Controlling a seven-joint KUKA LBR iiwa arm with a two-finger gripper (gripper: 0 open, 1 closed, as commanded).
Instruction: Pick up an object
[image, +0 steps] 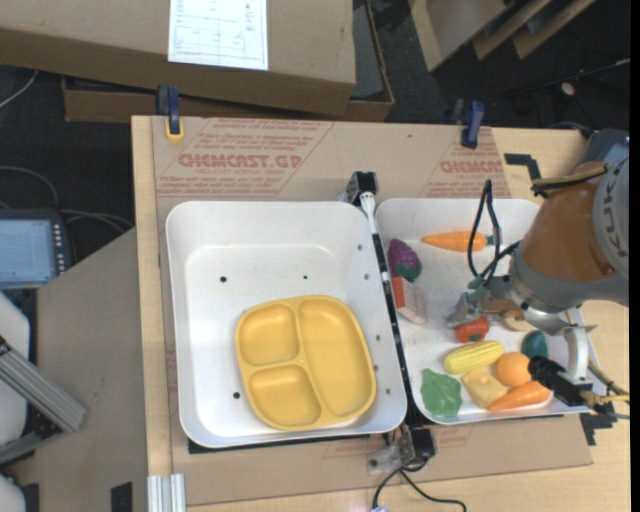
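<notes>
My claw (476, 305) down in right white bin (440, 215), hovering right over small red tomato-like toy (473, 328). Toy sits just below the tips, pretty much touching, so barely any travel needed. Roundish, glossy red, no real long axis. Yellow plastic corn cob (473, 356) lies just below tomato, tilted. Honestly can't tell how far claw is open or whether anything's in it, too cluttered.

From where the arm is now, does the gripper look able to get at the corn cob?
Probably yes. The gripper hangs just above the corn cob, with only a small red piece lying between them.
</notes>
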